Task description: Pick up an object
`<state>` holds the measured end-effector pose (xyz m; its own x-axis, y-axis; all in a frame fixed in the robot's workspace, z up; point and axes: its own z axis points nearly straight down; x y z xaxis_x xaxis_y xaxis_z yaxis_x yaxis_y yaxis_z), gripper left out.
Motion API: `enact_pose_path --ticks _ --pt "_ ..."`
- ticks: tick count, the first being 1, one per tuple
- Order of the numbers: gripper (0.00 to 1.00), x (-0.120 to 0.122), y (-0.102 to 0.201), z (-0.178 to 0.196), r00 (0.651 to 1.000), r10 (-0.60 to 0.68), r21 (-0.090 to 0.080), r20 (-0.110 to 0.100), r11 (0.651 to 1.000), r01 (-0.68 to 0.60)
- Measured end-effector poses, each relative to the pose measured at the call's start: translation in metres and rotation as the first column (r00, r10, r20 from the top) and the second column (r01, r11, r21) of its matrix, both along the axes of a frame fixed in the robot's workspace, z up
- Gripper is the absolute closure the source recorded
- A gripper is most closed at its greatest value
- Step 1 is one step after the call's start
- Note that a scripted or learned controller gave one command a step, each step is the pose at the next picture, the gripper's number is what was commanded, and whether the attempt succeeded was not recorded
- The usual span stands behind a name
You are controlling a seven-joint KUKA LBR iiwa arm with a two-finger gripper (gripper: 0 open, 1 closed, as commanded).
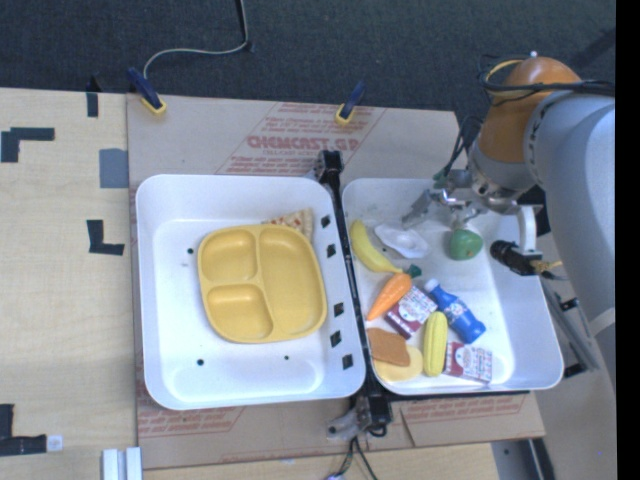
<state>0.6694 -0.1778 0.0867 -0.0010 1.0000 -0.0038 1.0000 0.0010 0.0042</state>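
Nothing gripped yet: the tool [447, 200] hangs just up-left of the green apple [464, 243] in the right bin [520, 353]; I cannot tell its finger state. Approach step; next calls for centring over the apple, then descending.

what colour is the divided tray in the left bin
Yellow; the divided tray shows plainly in the camera view.

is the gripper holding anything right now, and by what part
Nothing is visibly held. The gripper hangs over the right bin, near the green ball, with nothing seen between its fingers.
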Motion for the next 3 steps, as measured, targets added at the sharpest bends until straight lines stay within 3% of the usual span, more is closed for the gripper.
enact_pose_path --ticks 1,2,3 --pt "0.0 -0.014 0.053 -0.001 1.0 0.001 0.003 -0.002 1.0 -0.001" --pt "1.0 -0.015 0.053 0.008 1.0 0.001 0.004 -0.007 1.0 -0.001" --pt "1.0 0.0 0.123 0.131 1.0 0.002 0.004 -0.002 1.0 -0.002"
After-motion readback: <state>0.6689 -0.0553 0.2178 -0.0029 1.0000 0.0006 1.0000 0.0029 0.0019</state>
